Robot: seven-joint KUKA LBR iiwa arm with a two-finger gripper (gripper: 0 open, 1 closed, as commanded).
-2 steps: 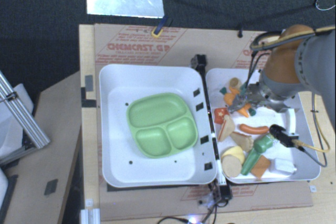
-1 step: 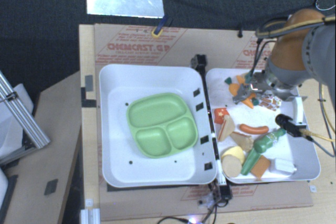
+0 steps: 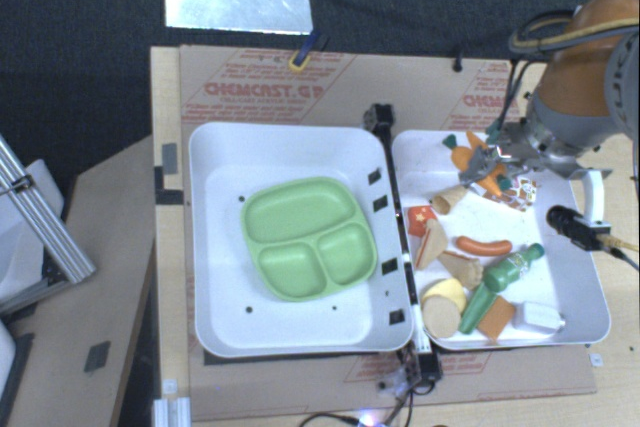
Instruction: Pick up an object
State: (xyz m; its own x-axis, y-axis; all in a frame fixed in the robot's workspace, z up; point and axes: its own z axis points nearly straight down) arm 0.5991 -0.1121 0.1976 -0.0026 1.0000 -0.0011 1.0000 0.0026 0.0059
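From the camera view above the table (image 3: 170, 215), the grey arm is reaching in from the right, its orange band showing near the top right corner, and its gripper (image 3: 492, 158) is hanging low over the far end of the right-hand bin (image 3: 590, 305). It is sitting in a small knot of orange toy pieces (image 3: 488, 177), with an orange carrot-like piece (image 3: 462, 155) just to its left. How wide the gripper is standing, and whether anything is caught in it, I cannot tell; metal and orange plastic are running together there.

The relation that matters is this: the nearest candidates are lying directly under and just left of the gripper, touching or nearly touching it, while everything else is trailing off toward the near end of the same bin. A tan cone-shaped piece (image 3: 449, 199) is lying just below and left of the gripper. Further down, the toy sausage (image 3: 484, 245) is lying with its long axis across the bin, and the green bottle (image 3: 505, 269) is lying on a slant, cap toward the upper right. A yellow round piece (image 3: 444, 295) and a white block (image 3: 540, 317) are sitting at the near end, well apart from the gripper.

The left-hand bin (image 3: 215, 155) is holding a green divided plate (image 3: 306, 237), well apart from the arm.

My guess is that the orange cluster is the target, since it needs almost no sideways travel.
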